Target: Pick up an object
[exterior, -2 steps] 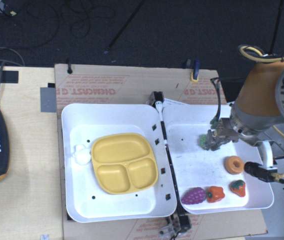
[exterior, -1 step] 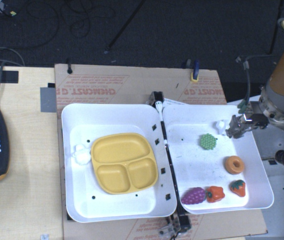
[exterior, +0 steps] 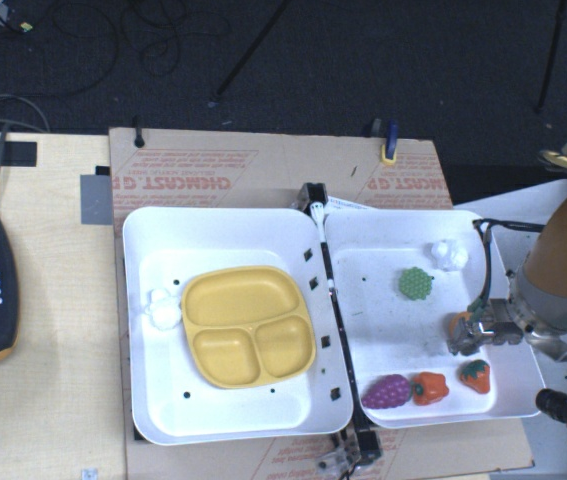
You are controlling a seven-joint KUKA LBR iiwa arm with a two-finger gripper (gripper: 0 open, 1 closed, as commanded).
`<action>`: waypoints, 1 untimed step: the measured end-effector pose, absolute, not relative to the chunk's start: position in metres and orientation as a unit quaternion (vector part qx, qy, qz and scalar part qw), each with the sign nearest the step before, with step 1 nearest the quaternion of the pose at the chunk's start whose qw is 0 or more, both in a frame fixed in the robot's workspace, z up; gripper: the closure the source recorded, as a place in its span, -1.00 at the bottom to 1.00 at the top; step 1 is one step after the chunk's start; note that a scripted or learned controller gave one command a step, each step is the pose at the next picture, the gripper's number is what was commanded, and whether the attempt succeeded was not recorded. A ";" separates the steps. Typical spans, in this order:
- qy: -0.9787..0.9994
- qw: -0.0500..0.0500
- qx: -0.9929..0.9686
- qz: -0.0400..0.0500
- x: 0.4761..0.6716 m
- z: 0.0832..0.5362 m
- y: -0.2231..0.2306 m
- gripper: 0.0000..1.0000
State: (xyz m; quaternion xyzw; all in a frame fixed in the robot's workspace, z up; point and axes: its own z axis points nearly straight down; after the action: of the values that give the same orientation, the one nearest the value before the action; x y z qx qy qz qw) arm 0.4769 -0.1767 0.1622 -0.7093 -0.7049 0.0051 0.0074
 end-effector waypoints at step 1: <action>-0.707 0.002 -0.707 0.002 0.475 0.151 -0.215 1.00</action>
State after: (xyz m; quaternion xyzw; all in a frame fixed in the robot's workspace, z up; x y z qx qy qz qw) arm 0.4746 -0.2146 0.1511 -0.7075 -0.7067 0.0017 0.0021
